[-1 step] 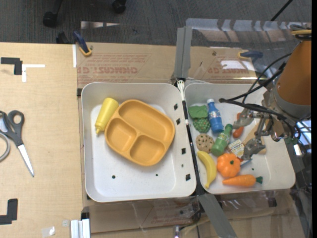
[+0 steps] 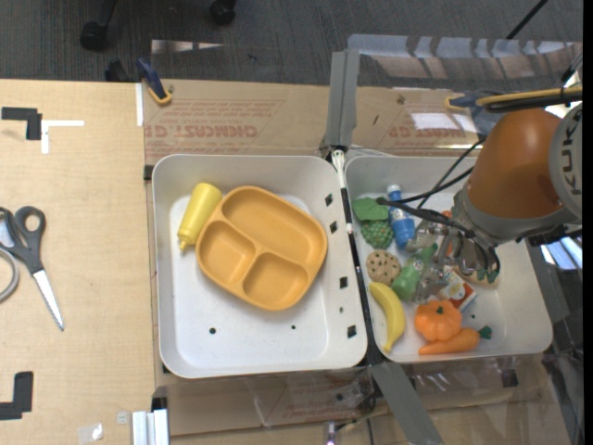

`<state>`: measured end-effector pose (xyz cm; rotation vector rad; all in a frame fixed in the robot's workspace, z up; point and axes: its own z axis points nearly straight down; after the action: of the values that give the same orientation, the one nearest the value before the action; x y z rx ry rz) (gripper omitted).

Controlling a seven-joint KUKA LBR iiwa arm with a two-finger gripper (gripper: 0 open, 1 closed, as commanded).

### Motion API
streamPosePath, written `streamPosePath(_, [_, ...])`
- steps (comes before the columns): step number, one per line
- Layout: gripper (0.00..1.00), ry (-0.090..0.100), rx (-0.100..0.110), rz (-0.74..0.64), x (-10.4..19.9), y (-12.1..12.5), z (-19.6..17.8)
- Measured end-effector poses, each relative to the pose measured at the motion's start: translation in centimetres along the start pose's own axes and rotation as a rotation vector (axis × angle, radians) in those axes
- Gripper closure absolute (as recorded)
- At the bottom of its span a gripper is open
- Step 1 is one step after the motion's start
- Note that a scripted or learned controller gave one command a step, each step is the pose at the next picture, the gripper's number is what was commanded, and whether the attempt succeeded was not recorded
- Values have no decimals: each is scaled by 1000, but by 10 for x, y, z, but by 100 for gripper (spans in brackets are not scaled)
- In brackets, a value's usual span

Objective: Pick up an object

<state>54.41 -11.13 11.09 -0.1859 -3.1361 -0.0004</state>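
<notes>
objects for picking lie heaped in the right bin point(image 2: 533, 336), all close around the gripper point(image 2: 443, 260). the gripper hangs low over the middle of this heap, with the grey arm point(image 2: 519, 170) and its orange band above and to the right of it. whether it is wide or narrow cannot be told, and nothing is seen held. a blue bottle point(image 2: 400, 221) lies just up-left of the gripper, with a green leafy item point(image 2: 372, 213) further left. a round cookie point(image 2: 382, 266) sits to the left, a yellow banana point(image 2: 390, 311) down-left. a small orange pumpkin point(image 2: 437, 321) lies just below the gripper, a carrot point(image 2: 451, 342) below that. well to the left, the left bin point(image 2: 176, 341) holds a yellow divided plate point(image 2: 262, 247) and a yellow bottle point(image 2: 197, 214) touching its edge.
</notes>
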Motion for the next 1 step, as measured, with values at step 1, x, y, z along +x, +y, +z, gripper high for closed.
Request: streamPosePath(1, [0, -5, 1, -64, -35, 7, 18])
